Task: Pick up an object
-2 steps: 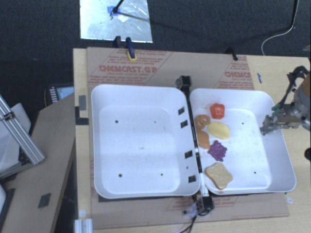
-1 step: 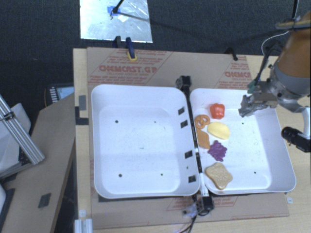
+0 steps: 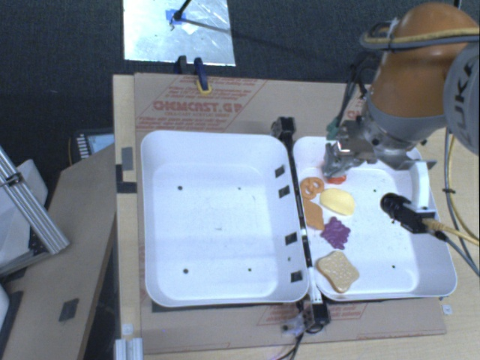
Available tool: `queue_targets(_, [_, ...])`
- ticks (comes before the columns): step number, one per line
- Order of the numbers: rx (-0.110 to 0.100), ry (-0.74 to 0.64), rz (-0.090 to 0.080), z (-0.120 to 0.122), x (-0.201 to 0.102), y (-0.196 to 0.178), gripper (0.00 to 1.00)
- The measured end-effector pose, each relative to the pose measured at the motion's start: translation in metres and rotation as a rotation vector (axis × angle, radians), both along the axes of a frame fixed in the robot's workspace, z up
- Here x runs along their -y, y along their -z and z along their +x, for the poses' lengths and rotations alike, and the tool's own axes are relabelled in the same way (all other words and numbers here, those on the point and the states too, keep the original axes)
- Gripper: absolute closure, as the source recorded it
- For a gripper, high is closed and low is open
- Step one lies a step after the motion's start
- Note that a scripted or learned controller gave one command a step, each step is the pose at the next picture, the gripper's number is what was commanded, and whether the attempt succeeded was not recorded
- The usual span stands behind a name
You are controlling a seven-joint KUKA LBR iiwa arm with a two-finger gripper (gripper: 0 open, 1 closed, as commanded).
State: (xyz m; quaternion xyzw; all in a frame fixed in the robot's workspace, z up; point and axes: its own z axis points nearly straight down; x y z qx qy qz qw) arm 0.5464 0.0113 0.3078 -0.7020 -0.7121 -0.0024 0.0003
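Observation:
The right bin [image 3: 390,276] holds several toy foods along its left side: an orange ring [image 3: 312,187], a yellow lemon-shaped piece [image 3: 337,201], an orange wedge [image 3: 313,216], a purple grape bunch [image 3: 336,233] and a tan bread slice [image 3: 338,271]. A small red piece [image 3: 335,177] peeks out just under the gripper [image 3: 337,160]. The gripper hangs over the bin's far left part, right above the red piece and close to the orange ring. The wrist hides its fingertips.
The left bin [image 3: 217,216] sits beside the right one, with black clips [image 3: 289,193] along the shared wall. A black cylindrical part [image 3: 401,212] with a cable juts over the right bin. Brown cardboard [image 3: 202,103] lies under both bins.

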Motion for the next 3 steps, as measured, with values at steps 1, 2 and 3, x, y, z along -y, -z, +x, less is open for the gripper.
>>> queue_targets(1, [0.017,0.007,-0.001,0.0,-0.03,-0.206,1.0])
queue_targets(2, [-0.009,-0.002,-0.002,-0.063,-0.138,-0.128,1.0])
queue_targets(3, [0.001,0.006,-0.002,-0.059,-0.132,-0.142,1.0])
